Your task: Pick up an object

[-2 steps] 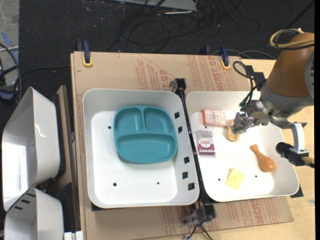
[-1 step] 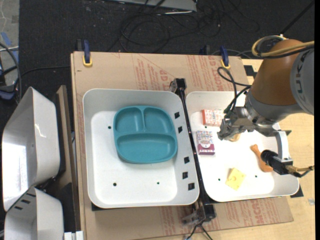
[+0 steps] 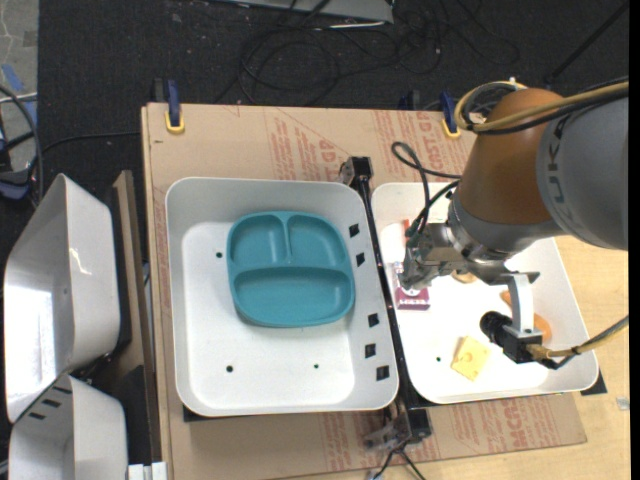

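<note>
Gripper (image 3: 413,280) over purple item (image 3: 412,299) (right bin (image 3: 575,293))

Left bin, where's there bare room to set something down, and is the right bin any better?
Left bin: bare floor in front of the teal plate, toward the near rim. Right bin is crowded: the gripper hangs over its left side, with a yellow piece nearby.

Orange object (image 3: 541,324) half behind arm
</note>
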Robot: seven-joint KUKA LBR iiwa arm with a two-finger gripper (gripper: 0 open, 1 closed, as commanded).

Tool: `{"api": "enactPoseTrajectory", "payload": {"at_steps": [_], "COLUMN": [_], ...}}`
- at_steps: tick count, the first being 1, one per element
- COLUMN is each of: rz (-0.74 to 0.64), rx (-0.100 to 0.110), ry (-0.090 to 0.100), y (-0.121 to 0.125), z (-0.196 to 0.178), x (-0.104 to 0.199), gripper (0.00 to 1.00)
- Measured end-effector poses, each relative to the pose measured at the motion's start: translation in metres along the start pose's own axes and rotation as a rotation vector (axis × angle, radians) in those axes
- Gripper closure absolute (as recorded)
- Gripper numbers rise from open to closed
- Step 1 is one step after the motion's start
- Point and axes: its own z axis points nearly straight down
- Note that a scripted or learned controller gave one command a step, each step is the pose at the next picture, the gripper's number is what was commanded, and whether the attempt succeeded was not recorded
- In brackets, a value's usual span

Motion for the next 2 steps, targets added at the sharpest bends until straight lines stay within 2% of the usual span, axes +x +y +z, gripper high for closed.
{"api": "enactPoseTrajectory", "payload": {"at_steps": [2], "rz": [-0.001], "rx": [-0.001], "ry": [0.000], "y": [-0.030], "z": [-0.011], "x": [0.096], "gripper": [1.00]}}
